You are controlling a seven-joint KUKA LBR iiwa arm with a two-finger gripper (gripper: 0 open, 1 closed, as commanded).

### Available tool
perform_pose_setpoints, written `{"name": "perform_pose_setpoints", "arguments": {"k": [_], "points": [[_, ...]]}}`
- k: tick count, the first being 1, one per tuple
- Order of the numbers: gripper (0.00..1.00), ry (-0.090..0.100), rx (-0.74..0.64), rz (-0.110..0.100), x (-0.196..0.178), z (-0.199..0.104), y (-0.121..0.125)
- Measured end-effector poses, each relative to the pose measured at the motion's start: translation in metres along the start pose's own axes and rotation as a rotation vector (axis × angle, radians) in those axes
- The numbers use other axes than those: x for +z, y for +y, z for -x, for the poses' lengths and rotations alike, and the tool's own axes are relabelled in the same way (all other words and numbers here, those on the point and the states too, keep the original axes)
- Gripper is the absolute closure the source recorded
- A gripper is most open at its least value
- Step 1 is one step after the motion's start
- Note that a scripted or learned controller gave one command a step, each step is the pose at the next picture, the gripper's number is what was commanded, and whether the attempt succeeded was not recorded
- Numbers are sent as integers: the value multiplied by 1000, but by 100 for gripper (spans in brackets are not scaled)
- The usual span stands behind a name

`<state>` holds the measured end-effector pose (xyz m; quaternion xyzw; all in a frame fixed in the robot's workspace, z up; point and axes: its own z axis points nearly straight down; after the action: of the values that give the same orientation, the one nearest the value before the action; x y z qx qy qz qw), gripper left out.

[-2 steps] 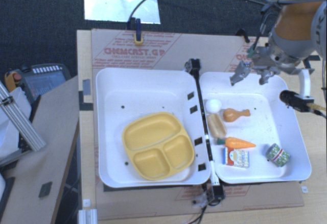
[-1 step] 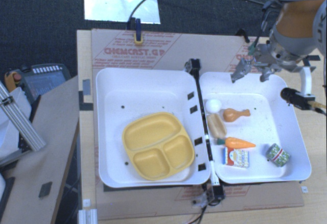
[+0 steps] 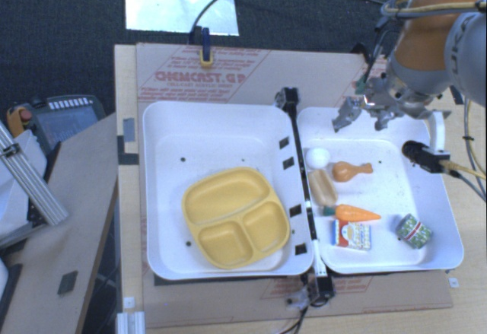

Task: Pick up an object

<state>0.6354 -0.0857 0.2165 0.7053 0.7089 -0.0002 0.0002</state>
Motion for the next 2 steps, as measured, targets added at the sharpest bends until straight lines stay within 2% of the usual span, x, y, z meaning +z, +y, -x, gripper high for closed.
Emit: {"name": "perform_pose_setpoints", "arguments": {"k": [2], "points": [[0,1,4,-2,121,2,8]]}}
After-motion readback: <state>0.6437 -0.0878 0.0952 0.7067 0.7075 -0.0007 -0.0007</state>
